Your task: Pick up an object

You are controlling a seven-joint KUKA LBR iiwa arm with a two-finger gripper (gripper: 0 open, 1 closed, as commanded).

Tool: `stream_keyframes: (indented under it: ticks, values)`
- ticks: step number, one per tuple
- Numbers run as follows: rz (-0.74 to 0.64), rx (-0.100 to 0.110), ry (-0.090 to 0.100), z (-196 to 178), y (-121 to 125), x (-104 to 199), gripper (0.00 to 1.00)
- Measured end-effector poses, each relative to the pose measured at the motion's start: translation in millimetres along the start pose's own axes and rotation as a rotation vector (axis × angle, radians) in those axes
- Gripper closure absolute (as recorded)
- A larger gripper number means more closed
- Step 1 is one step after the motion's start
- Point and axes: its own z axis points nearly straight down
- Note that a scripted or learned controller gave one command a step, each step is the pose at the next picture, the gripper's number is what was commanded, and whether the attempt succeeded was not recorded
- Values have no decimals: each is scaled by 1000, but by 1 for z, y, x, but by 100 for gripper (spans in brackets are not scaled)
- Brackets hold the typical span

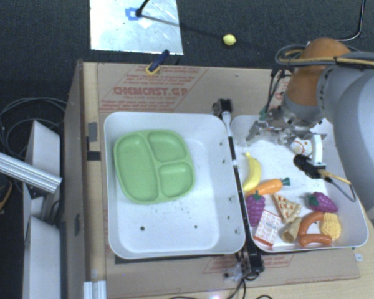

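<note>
camera view: two white bins are seen side by side on the surface [137,83]. the left bin [168,235] carries one green divided plate [154,166]. the right bin [355,229] holds the toy food, counted as one banana [253,171], one carrot [270,186], two bunches of purple grapes, one near the divider [255,208] and one at the far side [323,202], one pizza slice [287,208], one sausage [313,223], one corn cob [331,227], one cone [290,230] and one red-and-white carton [268,227].

the end effector [280,129] is seen low over the upper part of the right bin, apart from the food; whether it is open or closed cannot be told, and nothing is seen in its hold. the step in hand is judged to be the approach, with no object yet picked. for the next move, a shift toward the banana or carrot, the nearest pieces, would be called for, then a descent and a closing around one piece.
</note>
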Motion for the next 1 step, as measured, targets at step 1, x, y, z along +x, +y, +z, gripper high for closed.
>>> stream_keyframes:
  ticks: [1]
  values:
    - [3,3,0,1,-83,2,0]
